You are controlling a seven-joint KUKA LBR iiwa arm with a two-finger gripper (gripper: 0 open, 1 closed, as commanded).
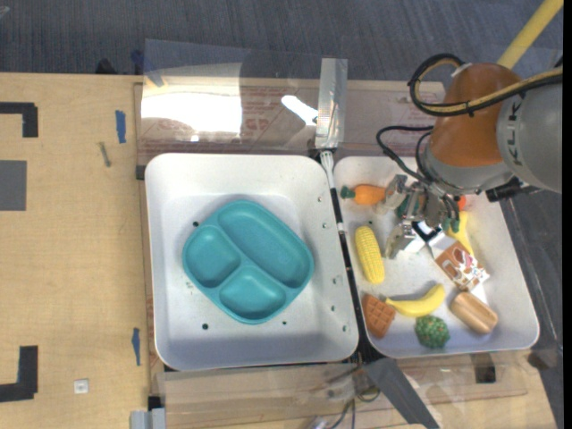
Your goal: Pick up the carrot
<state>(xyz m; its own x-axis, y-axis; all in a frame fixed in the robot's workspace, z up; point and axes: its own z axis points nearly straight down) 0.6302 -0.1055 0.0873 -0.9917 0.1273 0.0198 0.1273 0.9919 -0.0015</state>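
The carrot (366,194), orange with a green top, lies on its side in the far left corner of the right bin (518,284). My gripper (399,218) hangs low over that bin, just right of the carrot and a little nearer the front. It is open, and nothing sits between its fingers. The grey arm with its orange band (474,123) reaches in from the upper right and hides the bin's far right part.
Also in the right bin are a corn cob (369,253), a banana (418,302), broccoli (433,331), a waffle piece (378,315), a bread roll (473,312) and a printed packet (460,264). The left bin (170,195) holds a teal divided plate (248,259).
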